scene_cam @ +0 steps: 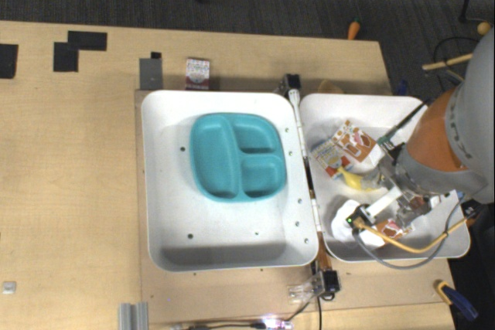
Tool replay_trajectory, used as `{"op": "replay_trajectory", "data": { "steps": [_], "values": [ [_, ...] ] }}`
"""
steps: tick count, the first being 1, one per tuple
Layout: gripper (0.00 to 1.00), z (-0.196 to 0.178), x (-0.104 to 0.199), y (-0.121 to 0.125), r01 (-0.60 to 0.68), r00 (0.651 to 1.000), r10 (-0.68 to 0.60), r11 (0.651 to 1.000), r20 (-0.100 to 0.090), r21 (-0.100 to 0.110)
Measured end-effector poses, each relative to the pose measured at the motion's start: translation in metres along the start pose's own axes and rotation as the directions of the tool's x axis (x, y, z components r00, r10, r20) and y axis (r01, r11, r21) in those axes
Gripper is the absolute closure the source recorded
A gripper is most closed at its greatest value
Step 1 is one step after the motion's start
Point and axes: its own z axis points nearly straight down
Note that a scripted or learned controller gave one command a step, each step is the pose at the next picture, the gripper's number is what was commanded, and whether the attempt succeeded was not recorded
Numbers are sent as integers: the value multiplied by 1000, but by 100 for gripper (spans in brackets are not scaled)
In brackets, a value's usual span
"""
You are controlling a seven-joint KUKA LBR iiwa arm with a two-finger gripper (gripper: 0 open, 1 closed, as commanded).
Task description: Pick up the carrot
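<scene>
My gripper (400, 203) is low in the right bin (456, 247), over its middle and near part. The grey arm with its orange band (433, 139) reaches in from the right and hides much of that bin. Just left of the gripper lies a yellow item (353, 180). A small red and white item (392, 229) sits right beneath the gripper. I cannot make out an orange carrot shape among the uncovered things.
A colourful snack packet (346, 145) lies in the right bin's far left part, and a white object (344, 217) at its near left. The left bin (166, 243) holds a teal divided plate (236, 156). A small box (198, 73) stands behind the left bin.
</scene>
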Motion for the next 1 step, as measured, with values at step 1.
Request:
{"op": "replay_trajectory", "data": {
  "steps": [1],
  "values": [
    [0, -74, 10, -26, -270, 963, 269, 962, 26, 37]
  ]
}}
